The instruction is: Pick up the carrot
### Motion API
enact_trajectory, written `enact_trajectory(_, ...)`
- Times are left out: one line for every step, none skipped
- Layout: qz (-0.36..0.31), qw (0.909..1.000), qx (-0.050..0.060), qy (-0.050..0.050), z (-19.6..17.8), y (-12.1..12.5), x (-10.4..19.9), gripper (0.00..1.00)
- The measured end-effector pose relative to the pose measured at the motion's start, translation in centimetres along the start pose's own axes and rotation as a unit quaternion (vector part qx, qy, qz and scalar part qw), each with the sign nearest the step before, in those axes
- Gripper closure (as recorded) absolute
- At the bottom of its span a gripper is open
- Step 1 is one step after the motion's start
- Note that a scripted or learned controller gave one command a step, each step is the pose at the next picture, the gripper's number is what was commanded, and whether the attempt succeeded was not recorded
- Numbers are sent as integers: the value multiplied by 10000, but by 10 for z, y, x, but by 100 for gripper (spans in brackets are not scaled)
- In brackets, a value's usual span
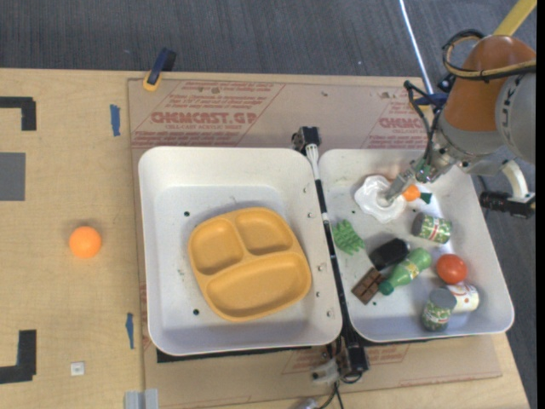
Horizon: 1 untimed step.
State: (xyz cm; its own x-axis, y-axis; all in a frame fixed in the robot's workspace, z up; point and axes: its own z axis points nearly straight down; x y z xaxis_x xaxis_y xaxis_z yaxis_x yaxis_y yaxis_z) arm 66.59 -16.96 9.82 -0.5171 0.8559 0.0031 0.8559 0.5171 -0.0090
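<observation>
Carpet [255,15], dark grey, is showing beyond the tan bench [68,160], where an orange ball [85,242] is lying. A yellow divided plate [249,263] is sitting in the left bin [162,228]. In the right bin [490,254], the carrot [412,193] is lying just beside the gripper [400,187]; whether it is clenched, I cannot tell.

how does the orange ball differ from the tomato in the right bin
The orange ball is orange and lies alone on the bare bench, left of both bins. The tomato is red and sits in the right bin, crowded among a can and a green bottle. The ball looks slightly larger. Both are round and lie apart from the claw.
</observation>
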Motion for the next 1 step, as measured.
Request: enact_trajectory(217, 9997, -76, -40, -146, 25, 39, 100)
